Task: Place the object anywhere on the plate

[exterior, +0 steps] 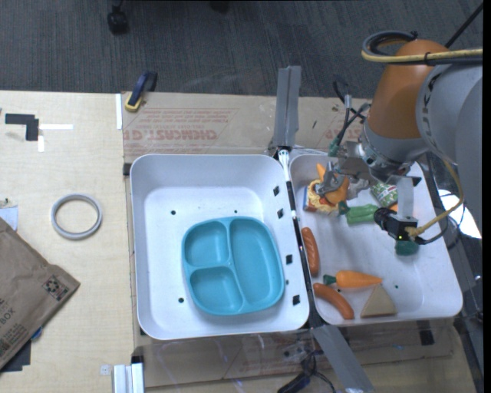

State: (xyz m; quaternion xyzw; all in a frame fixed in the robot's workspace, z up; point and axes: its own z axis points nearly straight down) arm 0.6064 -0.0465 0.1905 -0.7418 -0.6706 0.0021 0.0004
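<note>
Plate (232, 265), unlabelled, in left bin (153, 230); hand (335, 183), grip unclear, over right-bin packet (316, 198).

The grey arm (453, 92) is cut off by the right and top edges. Its wrist hides the far part of the right bin (430, 299) and much of a crumpled orange and white packet (321, 198). The gripper (336, 184) is too cluttered by cables to read. A brown cardboard box (27, 295) runs off the left edge. A chair castor (117, 18) is cropped at the top.
</note>
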